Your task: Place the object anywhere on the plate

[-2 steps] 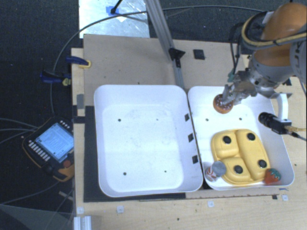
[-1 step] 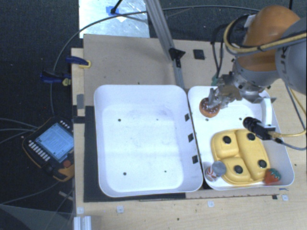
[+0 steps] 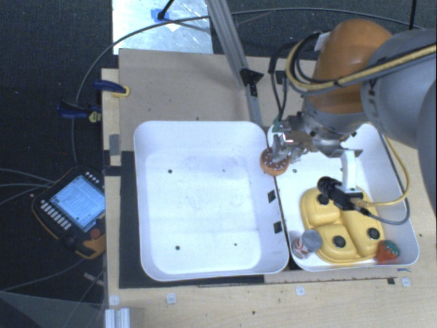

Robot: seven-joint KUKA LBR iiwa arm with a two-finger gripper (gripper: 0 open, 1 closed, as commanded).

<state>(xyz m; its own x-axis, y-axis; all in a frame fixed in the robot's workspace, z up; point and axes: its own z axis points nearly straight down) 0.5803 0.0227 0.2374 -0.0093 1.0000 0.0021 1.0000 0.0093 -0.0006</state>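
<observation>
The small brown disc [image 3: 274,164] hangs over the seam where the 2 bins meet, at the upper left corner of the right bin [image 3: 295,195], carried by the gripper [image 3: 276,153], whose fingers look clamped on its top edge. Held this high, it should clear both rims on the way across. What I take to be the plate [image 3: 339,229], yellow and moulded, lies near, toward the right bin's front, with 1 grey piece [image 3: 311,240] touching its left edge and 1 red piece [image 3: 389,251] at its right. The left bin [image 3: 198,203] sits beside
</observation>
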